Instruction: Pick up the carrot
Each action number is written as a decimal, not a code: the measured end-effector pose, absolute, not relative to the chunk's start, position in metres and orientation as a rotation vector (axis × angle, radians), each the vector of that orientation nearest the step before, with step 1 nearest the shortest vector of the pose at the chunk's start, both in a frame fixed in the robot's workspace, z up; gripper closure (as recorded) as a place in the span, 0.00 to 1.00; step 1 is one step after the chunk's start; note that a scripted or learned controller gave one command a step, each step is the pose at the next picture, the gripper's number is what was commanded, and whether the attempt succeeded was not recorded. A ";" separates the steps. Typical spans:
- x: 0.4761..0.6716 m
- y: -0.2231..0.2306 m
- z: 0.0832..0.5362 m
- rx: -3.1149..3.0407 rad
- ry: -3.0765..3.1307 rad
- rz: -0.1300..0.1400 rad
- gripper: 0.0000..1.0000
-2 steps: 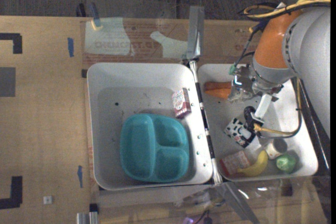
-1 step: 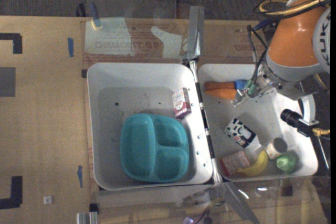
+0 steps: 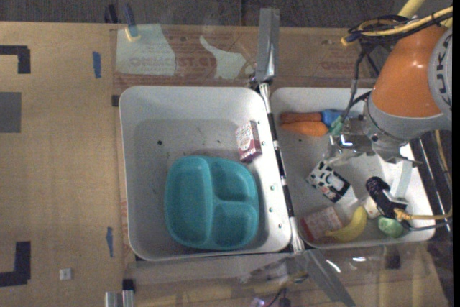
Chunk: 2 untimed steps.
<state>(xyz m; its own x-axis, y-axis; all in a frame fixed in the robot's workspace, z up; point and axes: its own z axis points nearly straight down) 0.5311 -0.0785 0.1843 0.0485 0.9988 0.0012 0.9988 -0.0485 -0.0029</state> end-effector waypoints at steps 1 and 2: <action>0.484 -0.114 0.190 -2.258 -2.182 0.002 1.00; 0.484 -0.115 0.190 -2.259 -2.181 0.001 0.00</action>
